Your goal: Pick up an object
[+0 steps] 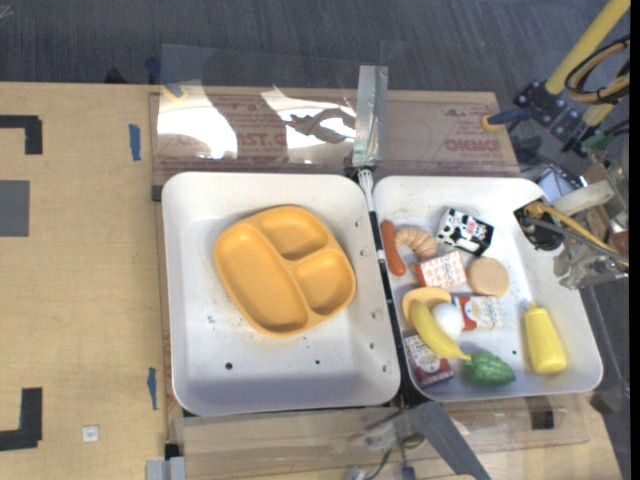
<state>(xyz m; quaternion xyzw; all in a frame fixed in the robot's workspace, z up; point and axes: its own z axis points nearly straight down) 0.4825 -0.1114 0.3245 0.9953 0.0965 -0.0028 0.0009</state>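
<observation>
Left bin [180,298]: one thing in it, a yellow three-compartment plate [285,268], lying flat near the middle and turned at a slant. White floor shows all around it.

Right bin [500,200]: crowded with toy food, mostly in the left and middle.
- Against the left wall, an orange-red hot dog [393,249] lies lengthwise. A croissant [417,240] is just beside it.
- Below those, a banana [432,326] curves down toward the front with a white egg [449,318] tucked against it. A small red box [428,365] sits at the front-left corner, touching the banana's lower end.
- Middle: a black-and-white cow-pattern carton [466,231] toward the back and a pink-and-white carton [446,269] under it. A round tan bun [489,277] sits just to the right of the pink-and-white one.
- A red-and-white packet [484,313] lies between the egg and the bun.
- At the front, a green pepper [488,368] sits just beside the red box.
- Right side: a yellow squeeze bottle [545,340] lies apart from the cluster, near the right wall.

Gripper [585,266]: I see it at the right bin's right rim, level with the bun and above the bottle. From this angle I cannot tell how far open it is, or whether it touches the rim. I see nothing in its grasp; every object I can pick from lies on a bin floor.
</observation>
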